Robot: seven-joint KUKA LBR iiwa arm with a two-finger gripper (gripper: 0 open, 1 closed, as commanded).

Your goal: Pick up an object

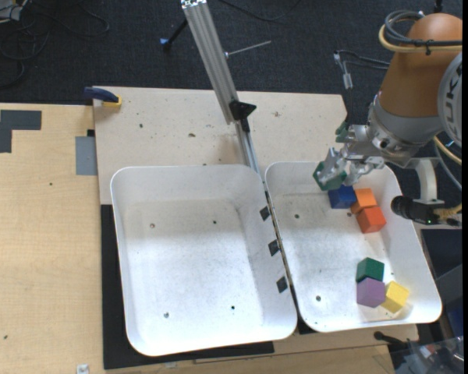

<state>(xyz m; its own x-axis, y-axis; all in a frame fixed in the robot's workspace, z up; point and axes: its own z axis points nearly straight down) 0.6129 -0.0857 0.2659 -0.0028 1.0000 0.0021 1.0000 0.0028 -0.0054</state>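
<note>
While the blue cube (342, 198) sits in the right bin (421, 306) beside the orange blocks (368, 211), the jaws (333, 173) hover at it, whether clenched I cannot tell, so nothing looks lifted.

This is a robotics lab: a plywood desk (39, 232) carries two white bins (140, 209), an aluminium rail (214, 61) bears a checkered marker, and cables (31, 14) lie on dark carpet.
</note>
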